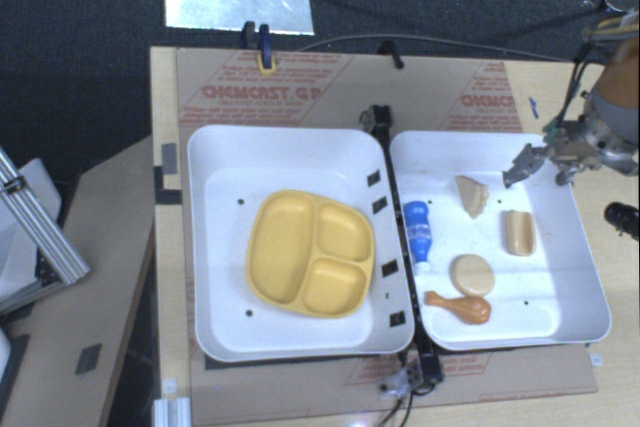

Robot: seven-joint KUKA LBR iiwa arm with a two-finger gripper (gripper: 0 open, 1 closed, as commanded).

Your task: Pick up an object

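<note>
Yellow divided tray (310, 253) in left bin (222, 165)

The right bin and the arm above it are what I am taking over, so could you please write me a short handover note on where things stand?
Gripper: jaws apart, holding nothing, above the right bin's upper right corner.
Right bin: blue bottle along the left wall, pale wedge, tan block, round bun, drumstick.
Left bin: yellow divided plate.
Done: no pick yet.
Left: choose an object, probably the wedge or block nearest, then descend, close, lift.
</note>
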